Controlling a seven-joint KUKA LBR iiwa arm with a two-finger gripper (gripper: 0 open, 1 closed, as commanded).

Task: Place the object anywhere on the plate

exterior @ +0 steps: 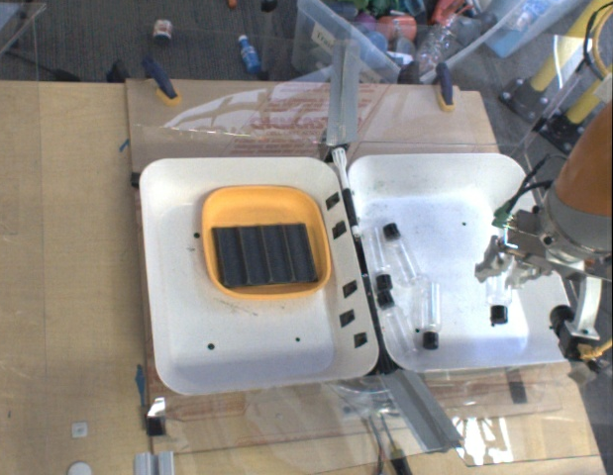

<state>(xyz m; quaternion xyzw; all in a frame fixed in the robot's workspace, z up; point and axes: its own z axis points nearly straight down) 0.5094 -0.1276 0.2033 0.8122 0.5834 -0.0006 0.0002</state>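
the orange plate sits in the left bin with a dark ribbed block lying flat on it. over in the right bin lie clear tubes with black caps: one near the divider, another lower down, well apart from the plate. the gripper hangs over the right bin's right side, a black-capped piece just beneath it; i cannot tell its grip.

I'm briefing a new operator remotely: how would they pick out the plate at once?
Find the two white bins side by side and take the left bin. The plate sits in its middle, a rounded-square orange dish. It is the one brightly coloured thing in either bin, and a dark ribbed block lies on it.
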